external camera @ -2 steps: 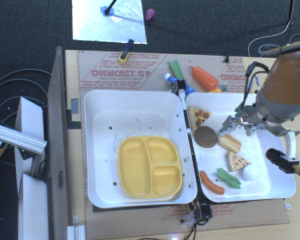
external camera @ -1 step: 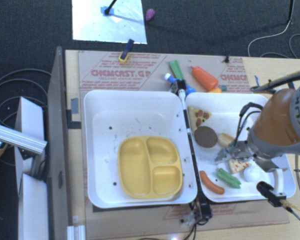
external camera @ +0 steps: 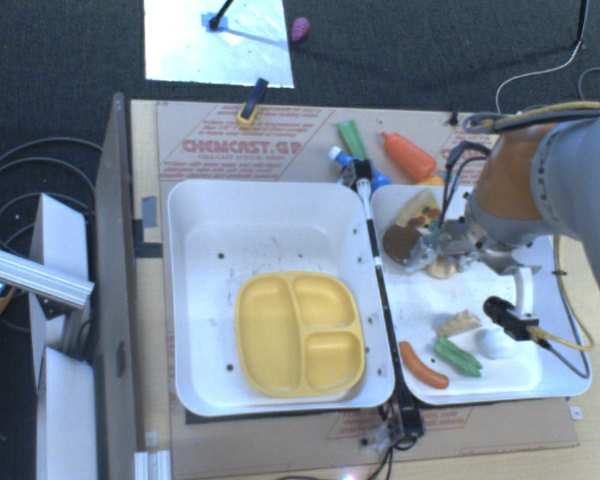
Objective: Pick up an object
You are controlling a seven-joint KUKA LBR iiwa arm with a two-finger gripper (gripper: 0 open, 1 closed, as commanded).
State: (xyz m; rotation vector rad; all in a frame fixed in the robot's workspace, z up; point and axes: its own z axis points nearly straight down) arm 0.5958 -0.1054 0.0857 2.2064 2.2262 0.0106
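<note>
Camera view: end effector (external camera: 432, 248) low over brown object (external camera: 400, 243)

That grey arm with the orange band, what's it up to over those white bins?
The robot arm reaches in from the right, its gripper low in the right bin, among toy food near the bin's far end. Whether it holds anything can't be told. Nearer the front lie a hot dog, a green piece and a pale wedge. The left bin holds a yellow divided tray.
</note>
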